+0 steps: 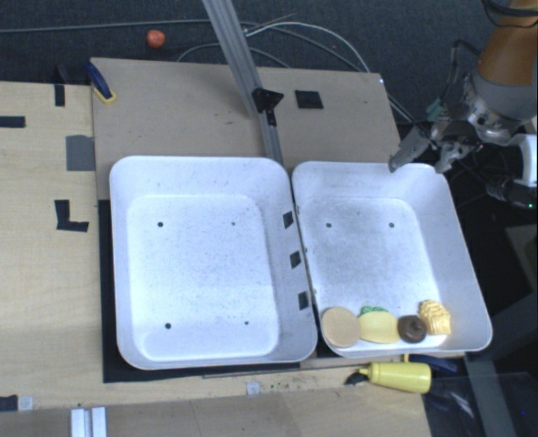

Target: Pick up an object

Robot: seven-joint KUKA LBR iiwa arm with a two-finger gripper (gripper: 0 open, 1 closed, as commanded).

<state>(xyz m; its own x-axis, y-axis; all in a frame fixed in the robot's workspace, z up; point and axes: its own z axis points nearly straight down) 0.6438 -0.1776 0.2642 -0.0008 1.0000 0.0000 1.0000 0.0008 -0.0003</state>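
Hovering by the right bin's (pixel 451 198) far corner — gripper (pixel 421 156) spread open, holding nothing.

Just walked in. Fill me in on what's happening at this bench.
A grey arm with an orange band reaches in from the right, its end effector hovering by the far right corner of the right bin with nothing between its fingers. The job is to pick up an object, and none has been lifted yet. The items sit clustered along the near edge of that bin: a tan disc, a yellow piece, a dark ring and a small golden object. A yellow tool lies on the bench outside the bin.
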